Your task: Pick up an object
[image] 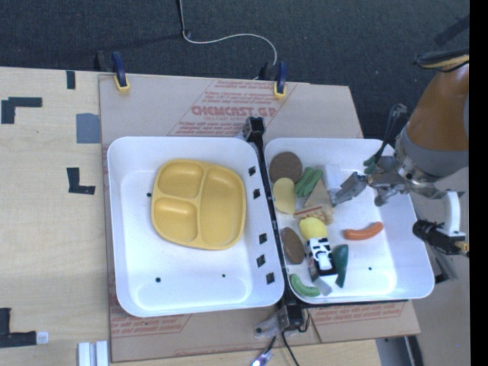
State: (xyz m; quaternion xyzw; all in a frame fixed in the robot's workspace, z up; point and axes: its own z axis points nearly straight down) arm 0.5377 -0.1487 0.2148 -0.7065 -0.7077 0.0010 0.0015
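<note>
Sausage (362,232), orange and slim, lies in the right bin (412,277) just below the gripper (367,190), its long axis running left to right, slightly tilted. Whether the jaws are released or clenched, I cannot tell.

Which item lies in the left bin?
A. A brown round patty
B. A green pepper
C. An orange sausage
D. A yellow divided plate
D: the yellow plate lies alone in the left bin, while the sausage and the other food pieces lie in the right bin.
</note>
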